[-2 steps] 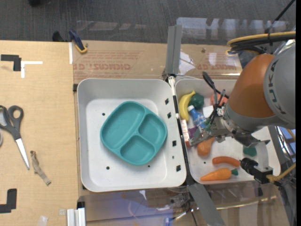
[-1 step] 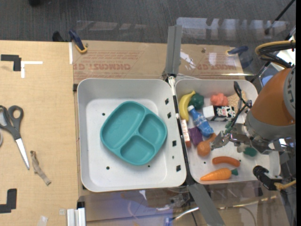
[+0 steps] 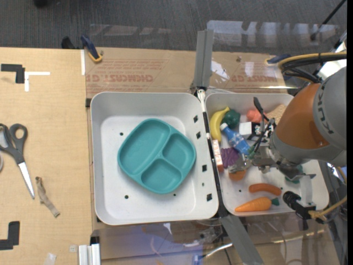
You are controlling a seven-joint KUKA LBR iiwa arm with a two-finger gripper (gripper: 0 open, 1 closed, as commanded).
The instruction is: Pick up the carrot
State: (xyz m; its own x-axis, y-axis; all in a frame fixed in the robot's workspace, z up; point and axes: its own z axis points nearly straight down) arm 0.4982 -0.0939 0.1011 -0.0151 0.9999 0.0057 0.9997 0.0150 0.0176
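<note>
The carrot (image 3: 253, 205), orange with a green stub at its right end, lies flat near the front edge of the right bin (image 3: 242, 218). My gripper (image 3: 263, 163) hangs over the middle of that bin, beneath the orange-banded wrist (image 3: 298, 127). It is a short way behind the carrot and apart from it. Between the two lies a darker orange, sausage-shaped piece (image 3: 265, 189).
The right bin also holds a banana (image 3: 217, 120), a green item (image 3: 231, 117), a blue bottle (image 3: 235, 139), a purple block (image 3: 230, 158) and a small brown piece (image 3: 237, 174). A teal divided plate (image 3: 157, 155) lies in the left bin (image 3: 99, 164). Scissors (image 3: 17, 150) lie on the bench at left.
</note>
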